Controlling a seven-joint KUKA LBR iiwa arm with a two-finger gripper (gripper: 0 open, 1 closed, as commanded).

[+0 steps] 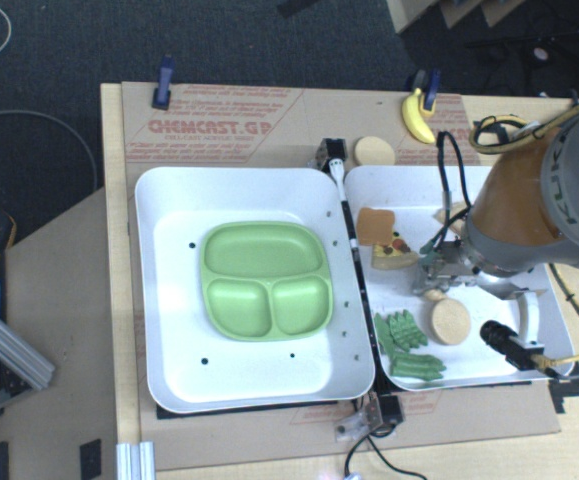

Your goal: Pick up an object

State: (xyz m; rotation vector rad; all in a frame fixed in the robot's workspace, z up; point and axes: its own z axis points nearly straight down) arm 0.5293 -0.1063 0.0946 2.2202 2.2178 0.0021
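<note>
Down in the right bin point(409, 183), the gripper point(435, 280) hangs just above a round tan disc point(449, 321), with green beans point(405, 343) left of the disc and a toast slice point(376, 226) and pizza wedge point(393, 256) behind it. Beside that bin, the left bin point(169, 298) holds a green divided plate point(266, 278). Whether the gripper is parted or closed I cannot tell.

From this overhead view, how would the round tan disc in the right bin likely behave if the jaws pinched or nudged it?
The tan disc looks flat-topped and thick, so it probably stays stiff rather than flexing. Its round outline suggests it could roll if tipped onto its edge. It lies near the green leafy pieces, so a nudge towards them may shove them along the right bin.
</note>
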